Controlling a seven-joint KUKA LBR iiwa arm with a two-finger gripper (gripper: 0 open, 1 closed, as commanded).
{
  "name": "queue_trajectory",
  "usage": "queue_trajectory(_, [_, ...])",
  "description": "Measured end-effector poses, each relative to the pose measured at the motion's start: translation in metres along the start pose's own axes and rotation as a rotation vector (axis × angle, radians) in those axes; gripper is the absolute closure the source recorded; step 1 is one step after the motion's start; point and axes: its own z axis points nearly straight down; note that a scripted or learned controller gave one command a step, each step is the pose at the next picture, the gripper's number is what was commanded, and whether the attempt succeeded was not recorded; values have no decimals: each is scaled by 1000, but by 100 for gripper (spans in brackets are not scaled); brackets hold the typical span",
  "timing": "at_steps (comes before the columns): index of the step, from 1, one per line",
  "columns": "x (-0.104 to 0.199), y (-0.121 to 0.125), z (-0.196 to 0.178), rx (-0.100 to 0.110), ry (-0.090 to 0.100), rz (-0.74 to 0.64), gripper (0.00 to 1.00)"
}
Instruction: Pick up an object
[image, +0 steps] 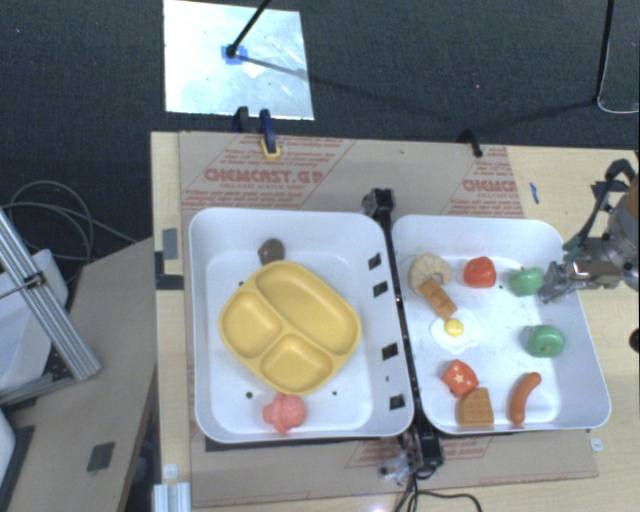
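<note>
Reaching in from the right, gripper (556, 281) sits low over the right bin's (500, 232) far edge, just beside a green piece (526, 281). Finger opening: cannot tell; nothing visibly held. Risk: tips nudge the rounded piece toward the red tomato-like piece (480, 271) instead of straddling it, closing on air.

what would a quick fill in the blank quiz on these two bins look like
1. The yellow divided plate lies in the ____ bin.
2. The fried egg has a ____ yolk.
3. The pink toy lies in the same bin as the ____ plate.
4. The gripper is at the ____ edge of the right bin.

Missing words: left; yellow; yellow; right
</note>
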Motion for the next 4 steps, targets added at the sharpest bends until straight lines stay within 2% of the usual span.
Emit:
queue_trajectory(1, [69, -11, 79, 10, 6, -9, 100])
queue_trajectory(2, [34, 20, -4, -8, -2, -3, 100])
queue_trajectory(3, [36, 18, 0, 1, 1, -4, 0])
queue_trajectory(4, [58, 27, 156, 11, 4, -4, 0])
